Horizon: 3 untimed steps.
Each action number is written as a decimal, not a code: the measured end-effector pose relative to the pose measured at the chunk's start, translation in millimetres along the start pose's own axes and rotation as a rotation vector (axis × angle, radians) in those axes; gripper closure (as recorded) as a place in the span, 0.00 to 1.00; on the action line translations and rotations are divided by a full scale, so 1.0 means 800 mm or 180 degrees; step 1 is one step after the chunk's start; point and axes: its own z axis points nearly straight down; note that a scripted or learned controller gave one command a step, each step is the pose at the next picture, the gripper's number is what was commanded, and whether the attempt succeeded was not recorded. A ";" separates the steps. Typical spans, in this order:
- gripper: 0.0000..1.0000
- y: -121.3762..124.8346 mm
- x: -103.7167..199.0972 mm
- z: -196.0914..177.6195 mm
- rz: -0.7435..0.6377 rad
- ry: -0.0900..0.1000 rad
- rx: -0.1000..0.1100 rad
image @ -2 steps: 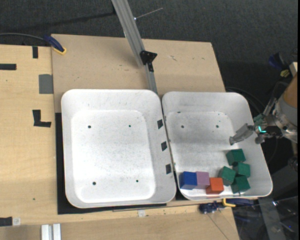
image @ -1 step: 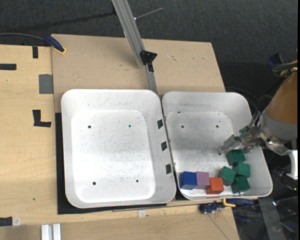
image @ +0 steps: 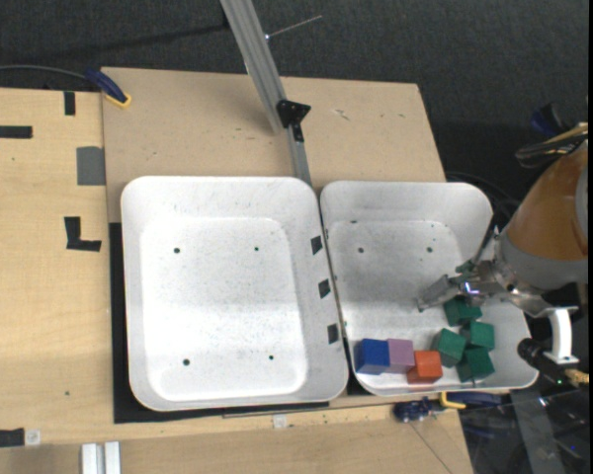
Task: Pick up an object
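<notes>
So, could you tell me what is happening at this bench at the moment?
The grey KUKA arm with the orange band reaches into the right white bin, its gripper low beside a cluster of green blocks. A blue cube, a lilac block and an orange block lie along the near wall. Whether anything is gripped is unclear.

Several small blocks lay clustered in the near right corner of the right bin. A blue block, a pale purple block and an orange block sat in a row along the bin's near wall, each touching the next. Just to their right, four green blocks lay in a loose heap: one farthest back, one beside it, one against the orange block, and one nearest the rim.
</notes>
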 end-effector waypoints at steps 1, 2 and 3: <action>0.00 0.006 -0.002 0.007 -0.0005 -0.0022 -0.0045; 1.00 0.007 -0.003 -0.005 -0.0008 -0.0026 -0.0050; 1.00 0.010 0.009 -0.065 -0.0011 0.0017 0.0026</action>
